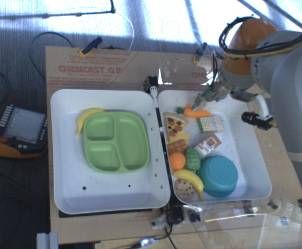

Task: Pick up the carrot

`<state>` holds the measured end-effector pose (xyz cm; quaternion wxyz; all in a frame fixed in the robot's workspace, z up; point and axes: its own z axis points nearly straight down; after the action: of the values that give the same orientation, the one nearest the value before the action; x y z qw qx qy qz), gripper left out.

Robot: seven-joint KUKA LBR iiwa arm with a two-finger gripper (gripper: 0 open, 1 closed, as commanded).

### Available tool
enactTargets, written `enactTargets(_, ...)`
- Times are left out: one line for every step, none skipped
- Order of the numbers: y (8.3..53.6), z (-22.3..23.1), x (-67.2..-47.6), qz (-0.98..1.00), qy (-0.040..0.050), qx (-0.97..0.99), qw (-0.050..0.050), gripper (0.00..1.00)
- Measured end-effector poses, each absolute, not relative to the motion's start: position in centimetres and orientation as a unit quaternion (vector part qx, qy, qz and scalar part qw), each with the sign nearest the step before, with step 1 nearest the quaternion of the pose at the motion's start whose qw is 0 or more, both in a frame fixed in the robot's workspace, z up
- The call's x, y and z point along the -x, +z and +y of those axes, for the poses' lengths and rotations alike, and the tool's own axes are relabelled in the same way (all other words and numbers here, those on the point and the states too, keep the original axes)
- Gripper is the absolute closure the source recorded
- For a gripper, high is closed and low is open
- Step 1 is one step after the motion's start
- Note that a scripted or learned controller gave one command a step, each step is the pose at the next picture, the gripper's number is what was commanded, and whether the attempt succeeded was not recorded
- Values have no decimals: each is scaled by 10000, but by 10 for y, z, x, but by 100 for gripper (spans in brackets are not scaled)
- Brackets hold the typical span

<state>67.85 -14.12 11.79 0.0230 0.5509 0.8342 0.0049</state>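
reaching in from three o'clock, the grey arm (275, 61) with its orange band lowers its fingers (211, 94) over the upper part of the right bin (254, 154). whether those fingers are apart or together cannot be told; they are small and blurred against the white wall. the carrot (197, 113) lies flat on the bin floor just at seven o'clock of the fingers, very near them but not seen between them, its green top pointing to nine o'clock and its orange body running toward three o'clock.

below the carrot, at six o'clock, sit a pizza slice (175, 124) and a speckled block (212, 124), then a small carton (207, 144), an orange (177, 161), a green broccoli piece (193, 160), a teal bowl (219, 176), a banana (190, 180) and a cookie (184, 190).

the left bin (68, 191) on the desk holds a green divided plate (115, 141) with a second banana (86, 118) touching its rim at ten o'clock.
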Motion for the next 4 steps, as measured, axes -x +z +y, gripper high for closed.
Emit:
enactTargets(115,-146,-679,8063,143,-5909,222,0)
enactTargets(107,-141,-680,7798,66,-6258,159,0)
enactTargets(92,-143,-618,7251,52,-6886,81,0)
enactTargets(93,-98,-574,6155,76,-7880,104,0)
